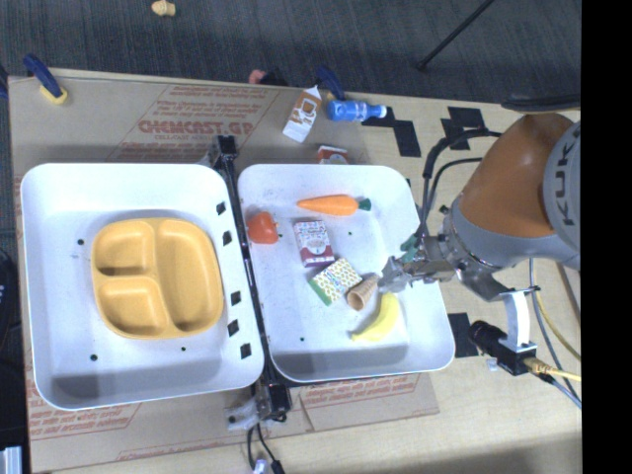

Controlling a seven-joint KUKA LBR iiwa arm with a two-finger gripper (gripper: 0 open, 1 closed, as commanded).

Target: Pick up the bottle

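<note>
The blue bottle (354,112) lies on the bench's (197,117) far edge. The gripper (395,273) hangs over the banana (380,320).

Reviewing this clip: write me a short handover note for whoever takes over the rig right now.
Gripper: low over the right white bin, by the ice-cream cone and yellow banana; finger state unreadable.
Small blue plastic bottle: lying on the bench behind the right bin, outside both bins.
Done: nothing; bottle not picked up.
Left: reach the bottle, grasp, lift.
</note>
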